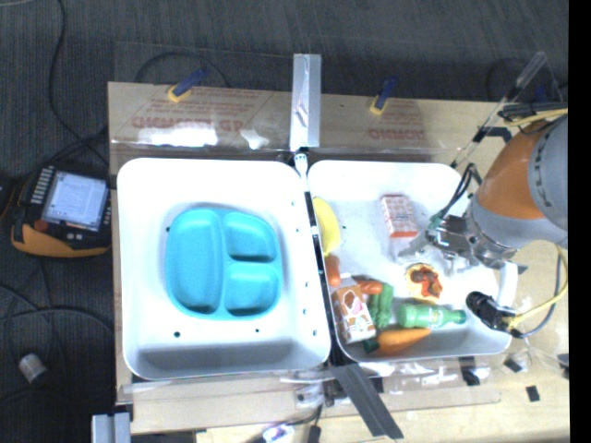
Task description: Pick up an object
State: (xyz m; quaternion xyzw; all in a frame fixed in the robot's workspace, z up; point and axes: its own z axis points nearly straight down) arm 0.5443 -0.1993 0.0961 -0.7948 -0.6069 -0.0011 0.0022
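Note:
The right bin (369,178) holds several toy foods. A yellow banana (325,224) lies along its left wall, and a small red-and-white carton (399,215) sits near the middle. A round orange-and-red piece (423,279) lies below the carton. At the front are a green bottle (427,317), a carrot (402,340), a printed little box (354,314) and a red piece (332,268). My gripper (451,241) hangs low at the bin's right side, just right of the carton and above the round piece. The orange-banded wrist (517,192) rises behind it. Nothing visible sits in the gripper.
The left bin (138,340) contains a blue compartment tray (224,261). A metal divider post (306,100) stands at the back between the bins. A handheld pendant (65,210) lies on the floor at the left. Cables (517,317) trail by the right bin's front corner.

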